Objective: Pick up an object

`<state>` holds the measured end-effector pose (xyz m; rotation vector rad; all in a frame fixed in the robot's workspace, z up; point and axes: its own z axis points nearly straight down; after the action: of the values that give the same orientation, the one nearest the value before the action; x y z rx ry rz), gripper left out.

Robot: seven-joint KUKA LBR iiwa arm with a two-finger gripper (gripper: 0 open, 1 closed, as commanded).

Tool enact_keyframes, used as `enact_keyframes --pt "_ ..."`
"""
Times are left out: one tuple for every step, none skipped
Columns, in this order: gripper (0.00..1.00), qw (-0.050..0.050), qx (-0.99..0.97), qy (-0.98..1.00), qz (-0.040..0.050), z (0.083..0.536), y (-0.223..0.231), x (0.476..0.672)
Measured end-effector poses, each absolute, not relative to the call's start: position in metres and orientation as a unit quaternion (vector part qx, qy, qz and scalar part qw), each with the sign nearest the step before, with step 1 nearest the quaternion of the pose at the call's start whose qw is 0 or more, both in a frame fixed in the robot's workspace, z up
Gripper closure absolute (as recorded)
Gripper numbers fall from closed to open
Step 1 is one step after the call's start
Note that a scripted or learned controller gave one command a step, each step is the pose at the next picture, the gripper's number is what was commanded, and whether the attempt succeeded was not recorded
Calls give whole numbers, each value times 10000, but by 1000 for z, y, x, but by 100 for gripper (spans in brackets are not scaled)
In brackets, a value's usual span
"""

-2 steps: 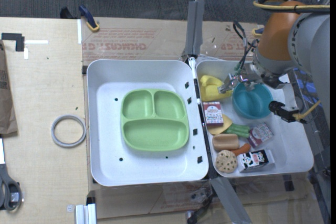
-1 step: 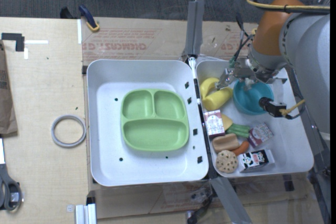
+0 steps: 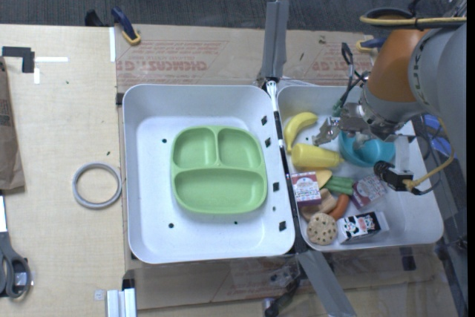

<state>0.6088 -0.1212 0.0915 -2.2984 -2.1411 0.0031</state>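
Observation:
The right bin (image 3: 415, 230) holds a pile of toy food. A yellow banana (image 3: 299, 125) lies at its upper left, with a yellow wedge-shaped piece (image 3: 315, 157) just below it. A blue cup (image 3: 370, 151) sits to their right. My gripper (image 3: 327, 132) hangs low over the bin, between the banana and the blue cup and just above the yellow piece. Nothing is visibly held in it. The grey arm with its orange band (image 3: 393, 63) reaches in from the upper right.
Lower in the right bin lie a red-and-white box (image 3: 304, 187), a green piece (image 3: 341, 185), an orange carrot (image 3: 340, 206), a cookie (image 3: 321, 229), a pink packet (image 3: 369, 189) and a black-and-white carton (image 3: 364, 225). The left bin (image 3: 145, 182) holds a green divided plate (image 3: 219, 169). A grey ring (image 3: 97, 184) lies on the bench.

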Motion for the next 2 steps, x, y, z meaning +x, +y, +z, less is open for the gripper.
enact_keyframes --pt "0 16 -6998 -7143 30 92 -112 657" --pt "0 0 -7291 -6844 9 92 -158 587"
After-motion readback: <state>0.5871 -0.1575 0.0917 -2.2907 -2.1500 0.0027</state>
